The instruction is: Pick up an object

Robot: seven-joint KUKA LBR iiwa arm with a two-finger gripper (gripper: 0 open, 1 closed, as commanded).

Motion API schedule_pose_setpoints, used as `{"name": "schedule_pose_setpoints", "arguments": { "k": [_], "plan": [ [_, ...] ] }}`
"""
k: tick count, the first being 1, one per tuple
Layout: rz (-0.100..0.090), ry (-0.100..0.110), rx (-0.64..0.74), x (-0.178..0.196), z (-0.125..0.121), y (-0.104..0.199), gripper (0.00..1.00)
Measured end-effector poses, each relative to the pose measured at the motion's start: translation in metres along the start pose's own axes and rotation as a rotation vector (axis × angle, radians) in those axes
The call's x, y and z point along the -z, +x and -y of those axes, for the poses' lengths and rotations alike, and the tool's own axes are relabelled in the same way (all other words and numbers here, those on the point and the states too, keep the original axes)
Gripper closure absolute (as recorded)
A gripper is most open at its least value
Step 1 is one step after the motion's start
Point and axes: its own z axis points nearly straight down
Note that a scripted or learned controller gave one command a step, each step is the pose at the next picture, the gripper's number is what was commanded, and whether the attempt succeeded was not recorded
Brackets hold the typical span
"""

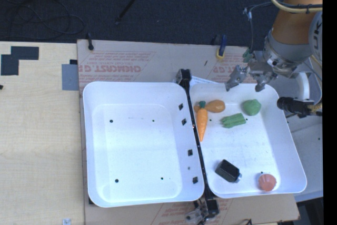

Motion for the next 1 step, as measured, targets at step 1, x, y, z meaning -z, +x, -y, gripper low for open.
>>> {"name": "schedule_pose_setpoints", "arguments": {
  "k": [1],
  "plan": [
    [-0.004,0.016,-0.003,-0.0916,0.0961,0.0046,0.0]
  ]
}}
